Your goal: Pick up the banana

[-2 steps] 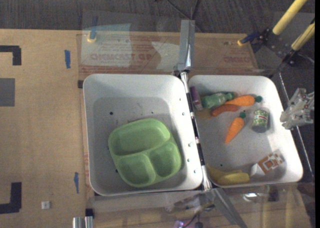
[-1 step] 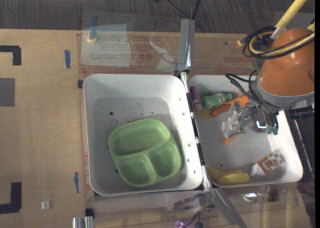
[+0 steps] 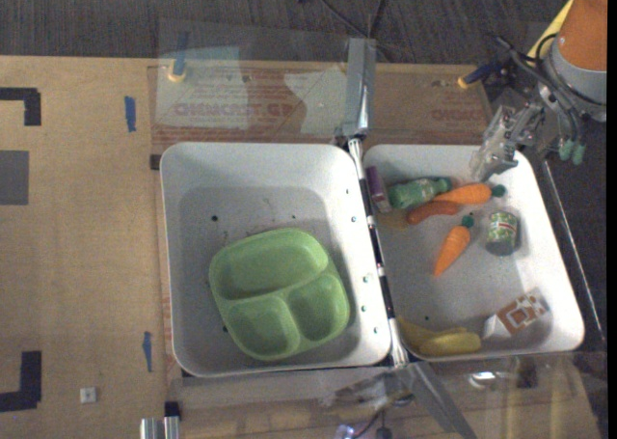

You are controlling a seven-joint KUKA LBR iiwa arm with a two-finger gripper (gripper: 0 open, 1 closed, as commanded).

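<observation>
The banana [image 3: 445, 341] lies in the right bin [image 3: 564, 283], pressed along that bin's lower rim near its lower-left corner, its long side running nearly level with the edge. Just to its right, a small white and orange card [image 3: 522, 313] leans near the lower-right corner, close to the banana's end but apart from it. Above the banana the bin floor stands bare up to the middle of the bin.

The tool [image 3: 494, 159] hangs at the upper right of the frame, over the right bin's upper rim, well apart from the banana; whether it is released or clenched cannot be told from this view, and nothing shows in its grip. Just below and left of it lies a carrot [image 3: 463, 195], nearly level, with a green bottle [image 3: 416, 192] beside it toward the dividing wall. A second carrot [image 3: 451, 247] lies aslant in mid-bin, and a small can [image 3: 501, 232] stands to its right, near the right wall.

The left bin [image 3: 183, 234] holds a green divided plate [image 3: 280, 292], set toward its lower right; the floor around the plate's upper and left sides is free. The tan surface [image 3: 77, 263] spreads wide to the left of both bins.
</observation>
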